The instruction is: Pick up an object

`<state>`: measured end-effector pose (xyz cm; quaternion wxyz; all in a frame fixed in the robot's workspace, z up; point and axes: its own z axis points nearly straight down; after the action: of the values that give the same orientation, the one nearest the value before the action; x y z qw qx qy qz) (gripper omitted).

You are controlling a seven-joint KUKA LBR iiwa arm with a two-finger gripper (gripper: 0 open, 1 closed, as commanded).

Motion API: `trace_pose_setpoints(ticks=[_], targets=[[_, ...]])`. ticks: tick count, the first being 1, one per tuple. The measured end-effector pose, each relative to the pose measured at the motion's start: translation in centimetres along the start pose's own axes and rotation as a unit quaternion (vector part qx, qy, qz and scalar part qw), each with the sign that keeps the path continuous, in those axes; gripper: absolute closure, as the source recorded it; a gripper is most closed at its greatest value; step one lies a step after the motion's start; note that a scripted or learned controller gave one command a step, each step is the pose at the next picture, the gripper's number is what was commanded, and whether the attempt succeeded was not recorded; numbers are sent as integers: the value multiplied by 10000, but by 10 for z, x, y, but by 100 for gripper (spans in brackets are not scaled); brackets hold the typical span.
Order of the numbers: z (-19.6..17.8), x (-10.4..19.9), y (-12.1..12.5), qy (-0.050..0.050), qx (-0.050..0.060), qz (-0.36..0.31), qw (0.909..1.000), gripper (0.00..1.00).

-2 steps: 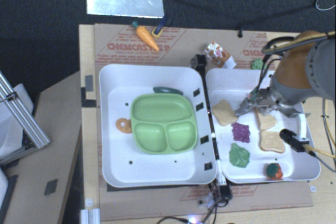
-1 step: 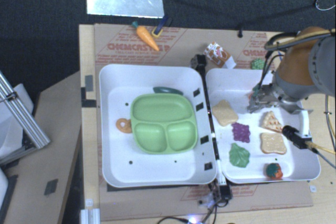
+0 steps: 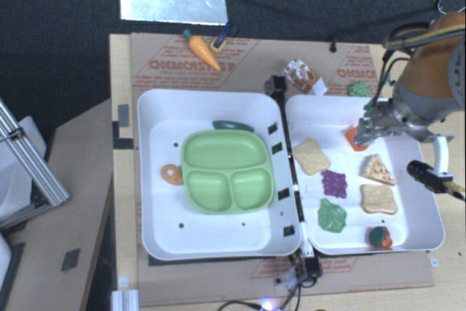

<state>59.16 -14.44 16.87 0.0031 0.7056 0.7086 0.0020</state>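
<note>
My gripper [image 3: 369, 129] hangs low over the upper right part of the right bin [image 3: 429, 226], just above a small orange-red piece [image 3: 356, 140] that it partly covers. Whether it touches that piece I cannot tell. Below it in the same bin lie a tan bread slice [image 3: 311, 156], purple grapes [image 3: 334, 183], a pizza wedge [image 3: 378, 170], a piece of toast [image 3: 378, 199], a green leaf [image 3: 331, 215] and a red-and-green fruit [image 3: 378, 237].
The left bin [image 3: 156, 229] holds a green divided plate [image 3: 224, 171], an orange ring [image 3: 172, 174] and a dark green item [image 3: 233, 126] behind the plate. Past the bins lie a carrot [image 3: 202, 51], a snack packet [image 3: 302, 75] and a green piece [image 3: 358, 89].
</note>
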Motion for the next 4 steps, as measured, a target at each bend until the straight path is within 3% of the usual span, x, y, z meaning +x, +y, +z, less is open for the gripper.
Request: trace_pose_setpoints(ticks=[1, 3, 4], targets=[[-53, 0, 2, 1, 10, -4, 10000, 100], [-66, 102, -30, 17, 35, -26, 10000, 100], [-48, 157, -33, 13, 34, -19, 10000, 100]])
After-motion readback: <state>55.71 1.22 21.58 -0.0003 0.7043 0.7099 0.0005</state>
